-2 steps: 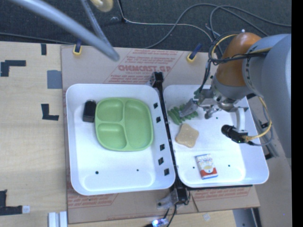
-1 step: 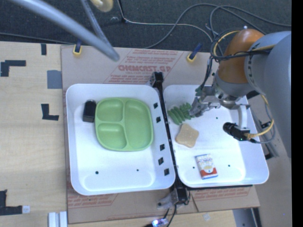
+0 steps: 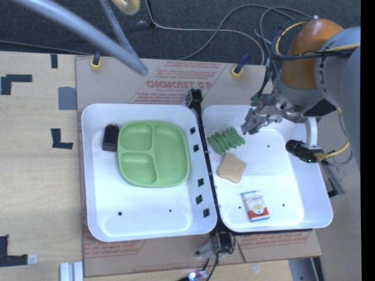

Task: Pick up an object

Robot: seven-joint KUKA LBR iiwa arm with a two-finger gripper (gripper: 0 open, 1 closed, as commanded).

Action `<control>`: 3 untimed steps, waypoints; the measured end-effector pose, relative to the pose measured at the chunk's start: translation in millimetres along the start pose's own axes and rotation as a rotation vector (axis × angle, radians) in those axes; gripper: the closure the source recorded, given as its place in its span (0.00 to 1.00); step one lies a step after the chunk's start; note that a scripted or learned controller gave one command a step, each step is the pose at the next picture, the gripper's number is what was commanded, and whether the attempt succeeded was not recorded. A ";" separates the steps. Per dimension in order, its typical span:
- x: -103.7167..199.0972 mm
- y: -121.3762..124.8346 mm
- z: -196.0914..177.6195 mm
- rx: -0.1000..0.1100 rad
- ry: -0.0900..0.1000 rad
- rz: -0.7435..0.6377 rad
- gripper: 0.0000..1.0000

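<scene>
In the right bin [image 3: 304, 183] lie a ridged green piece [image 3: 225, 139], a tan bread-like slice [image 3: 232, 168] and a small red and white box [image 3: 255, 206]. My gripper [image 3: 251, 125] hangs over the bin's upper part, just right of the green piece and close to it. Nothing shows between its fingertips. The left bin [image 3: 96, 174] holds a green divided plate [image 3: 153, 154] and a small black block [image 3: 110, 137] beside the plate's left edge.
A black divider with clips [image 3: 202, 157] runs between the bins. A black cylindrical part with cable [image 3: 302, 151] juts from the arm over the right bin. Cables loop behind the bins. A grey pole [image 3: 70, 22] crosses the upper left.
</scene>
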State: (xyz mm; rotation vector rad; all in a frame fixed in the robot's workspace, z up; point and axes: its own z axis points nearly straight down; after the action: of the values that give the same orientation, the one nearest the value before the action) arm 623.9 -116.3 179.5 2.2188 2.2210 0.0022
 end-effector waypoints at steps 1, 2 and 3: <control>0.4 0.4 -27.5 0.002 0.001 0.000 1.00; 48.1 -11.7 -27.0 0.005 0.001 -0.004 1.00; 94.3 -40.1 -39.0 0.006 0.001 -0.002 1.00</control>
State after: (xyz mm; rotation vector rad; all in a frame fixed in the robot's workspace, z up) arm 583.6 -22.1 218.3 2.2199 2.2271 -0.0032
